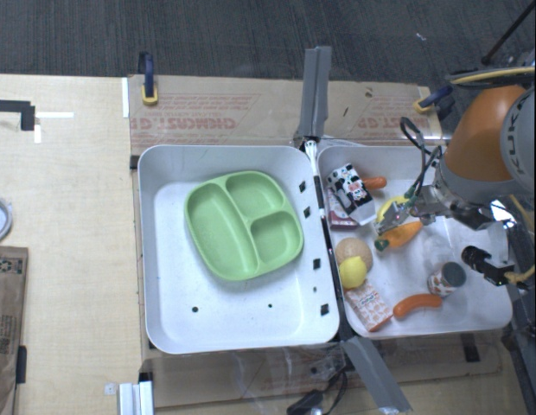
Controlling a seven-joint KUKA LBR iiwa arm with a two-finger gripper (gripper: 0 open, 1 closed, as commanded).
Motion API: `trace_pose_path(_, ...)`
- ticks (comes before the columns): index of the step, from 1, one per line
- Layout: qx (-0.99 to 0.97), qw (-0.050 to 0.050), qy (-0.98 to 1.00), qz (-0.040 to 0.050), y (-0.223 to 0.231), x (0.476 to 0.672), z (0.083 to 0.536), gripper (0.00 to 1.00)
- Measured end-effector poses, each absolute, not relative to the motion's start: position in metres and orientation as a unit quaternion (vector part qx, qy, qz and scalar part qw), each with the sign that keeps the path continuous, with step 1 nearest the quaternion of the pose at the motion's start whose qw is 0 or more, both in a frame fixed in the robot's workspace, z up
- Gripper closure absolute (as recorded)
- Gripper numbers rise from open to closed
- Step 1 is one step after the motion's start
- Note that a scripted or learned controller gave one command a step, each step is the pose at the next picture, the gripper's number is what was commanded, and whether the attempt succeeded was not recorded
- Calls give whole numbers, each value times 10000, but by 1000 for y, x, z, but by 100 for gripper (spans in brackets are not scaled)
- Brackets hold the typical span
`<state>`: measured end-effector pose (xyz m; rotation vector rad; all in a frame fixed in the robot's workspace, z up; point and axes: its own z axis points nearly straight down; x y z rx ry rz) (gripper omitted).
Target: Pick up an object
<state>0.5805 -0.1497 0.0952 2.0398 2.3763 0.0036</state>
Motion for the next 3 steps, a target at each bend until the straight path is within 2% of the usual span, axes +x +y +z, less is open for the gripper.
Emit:
trace_pose_path(1, 7204, -14, 6935, -15, -109, 569, 118, 0)
trace_pose_path(2, 7009, -10, 7132, -18, -135, 592, 89, 0)
trace_pose_path(3, 6383, -14, 7698, -16, -130, 525, 89, 0)
